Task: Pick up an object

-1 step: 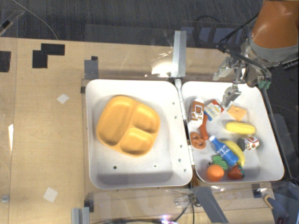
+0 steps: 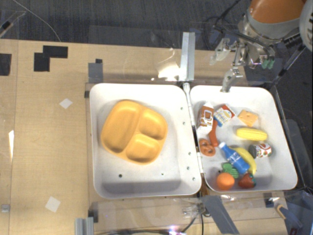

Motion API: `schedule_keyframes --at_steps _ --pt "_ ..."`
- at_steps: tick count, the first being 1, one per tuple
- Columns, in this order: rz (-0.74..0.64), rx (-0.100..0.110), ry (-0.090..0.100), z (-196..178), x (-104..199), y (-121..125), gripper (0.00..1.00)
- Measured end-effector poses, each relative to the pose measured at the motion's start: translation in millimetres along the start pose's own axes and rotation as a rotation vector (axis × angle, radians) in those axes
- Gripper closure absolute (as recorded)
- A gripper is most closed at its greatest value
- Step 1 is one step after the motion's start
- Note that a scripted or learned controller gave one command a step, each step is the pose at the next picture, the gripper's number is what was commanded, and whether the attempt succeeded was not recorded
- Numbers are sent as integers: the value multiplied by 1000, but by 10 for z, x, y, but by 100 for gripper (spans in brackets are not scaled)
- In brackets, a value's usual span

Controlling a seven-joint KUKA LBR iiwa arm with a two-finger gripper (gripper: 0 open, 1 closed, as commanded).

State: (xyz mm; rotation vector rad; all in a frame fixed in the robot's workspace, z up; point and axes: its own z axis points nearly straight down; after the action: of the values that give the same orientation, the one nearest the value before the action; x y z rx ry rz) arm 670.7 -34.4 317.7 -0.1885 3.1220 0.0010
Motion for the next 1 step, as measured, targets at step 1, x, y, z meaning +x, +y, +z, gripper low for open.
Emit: schedule_keyframes --at_steps 1 --pt "-1 1 -11 -138 -21 0 100"
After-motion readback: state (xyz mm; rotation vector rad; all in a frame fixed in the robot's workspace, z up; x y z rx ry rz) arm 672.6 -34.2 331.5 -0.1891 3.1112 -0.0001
